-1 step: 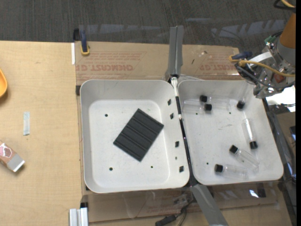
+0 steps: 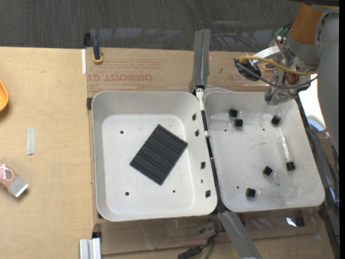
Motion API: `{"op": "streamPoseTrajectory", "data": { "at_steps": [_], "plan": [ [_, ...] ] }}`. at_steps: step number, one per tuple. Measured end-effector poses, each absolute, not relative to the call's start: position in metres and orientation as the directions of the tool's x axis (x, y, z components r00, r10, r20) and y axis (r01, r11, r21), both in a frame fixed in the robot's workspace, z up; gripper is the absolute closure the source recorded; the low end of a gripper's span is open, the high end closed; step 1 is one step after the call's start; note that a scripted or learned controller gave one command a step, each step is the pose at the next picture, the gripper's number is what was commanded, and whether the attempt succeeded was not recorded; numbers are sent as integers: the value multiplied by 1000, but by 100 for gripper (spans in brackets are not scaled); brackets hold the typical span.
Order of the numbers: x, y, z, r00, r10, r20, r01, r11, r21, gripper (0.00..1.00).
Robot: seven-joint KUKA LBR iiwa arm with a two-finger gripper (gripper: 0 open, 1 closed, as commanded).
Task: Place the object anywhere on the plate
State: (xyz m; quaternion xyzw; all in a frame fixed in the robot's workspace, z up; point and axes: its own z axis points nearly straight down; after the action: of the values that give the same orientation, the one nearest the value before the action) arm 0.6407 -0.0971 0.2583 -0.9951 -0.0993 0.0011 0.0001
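End effector (image 2: 278, 92) hovered over back edge of right bin (image 2: 315, 198); could not tell its state. Nothing seen held. Clear vials with black caps (image 2: 284, 154) lay scattered in right bin, nearest just below and left of end effector. Dark ribbed plate (image 2: 159, 154) lay in left bin (image 2: 99, 144), well apart to left, long axis diagonal. Cardboard (image 2: 129, 72) behind bins bore print, upside down, roughly "CHEMCYST".
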Motion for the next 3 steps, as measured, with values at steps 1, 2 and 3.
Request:
{"op": "streamPoseTrajectory", "data": {
  "at_steps": [1, 2, 3],
  "plan": [
    [646, -35, 440, 970, 244, -3, 244, -970, 0, 100],
    [639, 55, 407, 809, 588, -6, 588, -809, -1, 100],
    [647, 137, 440, 668, 744, -5, 744, -668, -1, 100]
  ]
}}
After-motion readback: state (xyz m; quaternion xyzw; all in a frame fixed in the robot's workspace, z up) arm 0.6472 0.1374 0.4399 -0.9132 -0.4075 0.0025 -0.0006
